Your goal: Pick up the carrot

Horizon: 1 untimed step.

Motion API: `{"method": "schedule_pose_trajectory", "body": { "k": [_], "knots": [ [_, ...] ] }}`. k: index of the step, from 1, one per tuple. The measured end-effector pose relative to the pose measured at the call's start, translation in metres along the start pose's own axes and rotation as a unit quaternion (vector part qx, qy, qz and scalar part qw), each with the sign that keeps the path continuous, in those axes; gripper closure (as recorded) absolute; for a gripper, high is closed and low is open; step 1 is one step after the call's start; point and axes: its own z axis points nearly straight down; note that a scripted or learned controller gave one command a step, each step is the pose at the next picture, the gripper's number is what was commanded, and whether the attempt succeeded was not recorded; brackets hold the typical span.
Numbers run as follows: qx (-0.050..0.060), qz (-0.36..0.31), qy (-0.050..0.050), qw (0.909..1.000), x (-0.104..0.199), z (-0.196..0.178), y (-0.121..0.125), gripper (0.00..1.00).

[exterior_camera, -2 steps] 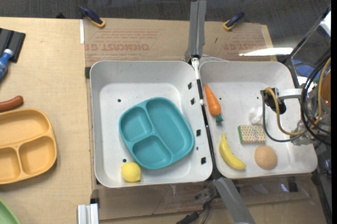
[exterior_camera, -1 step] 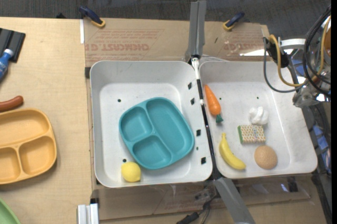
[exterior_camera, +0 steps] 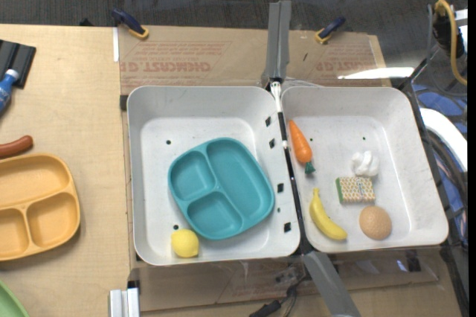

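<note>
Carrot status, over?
Carrot lying in right bin, against its left wall. Untouched. Banana close below it; approach from above open.

My one camera sits fixed above the bench [exterior_camera: 67,70], looking down at a slant from some way off, so both the left bin [exterior_camera: 141,159] and the right bin [exterior_camera: 401,129] fit whole.

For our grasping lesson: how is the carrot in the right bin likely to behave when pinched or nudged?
The carrot looks like a smooth, glossy toy, so it is probably stiff and light, perhaps slippery. Its rounded, tapered body suggests it may roll or pivot if nudged. It lies close to the right bin's left wall, which may crowd a grasp there.
</note>
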Motion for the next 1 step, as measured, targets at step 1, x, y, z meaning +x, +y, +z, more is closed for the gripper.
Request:
{"method": "schedule_pose_trajectory", "body": {
  "k": [1],
  "knots": [
    [-0.001, -0.001, -0.004, 1.0000, -0.0336, 0.1006, 0.0109, 1.00]
  ]
}}
